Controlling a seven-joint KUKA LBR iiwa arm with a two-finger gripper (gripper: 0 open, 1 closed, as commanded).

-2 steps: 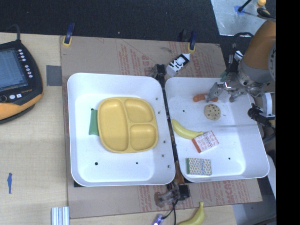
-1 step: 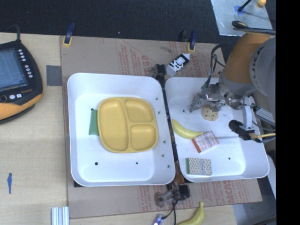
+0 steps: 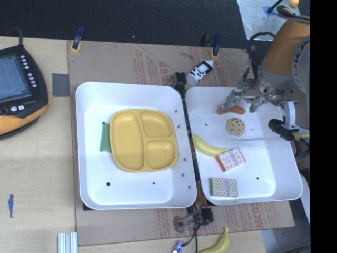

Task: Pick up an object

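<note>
Fingers of the gripper point(image 3: 243, 100) look spread on my feed, one tip low on the left and one on the right, straddling an orange carrot-like piece point(image 3: 232, 110) at the back of the right bin point(image 3: 295, 173). I see that piece lying flat, long axis running left to right, its left end nearest the bin divider. A round cookie point(image 3: 236, 126) sits just in front of it. Further forward lie a banana point(image 3: 209, 146), a red-and-white packet point(image 3: 231, 158) and a green packet point(image 3: 223, 187). The left bin point(image 3: 89, 141) holds a yellow divided plate point(image 3: 142, 139) over a green item point(image 3: 105, 137), mostly hidden. I cannot make out whether the fingertips touch the orange piece.
</note>
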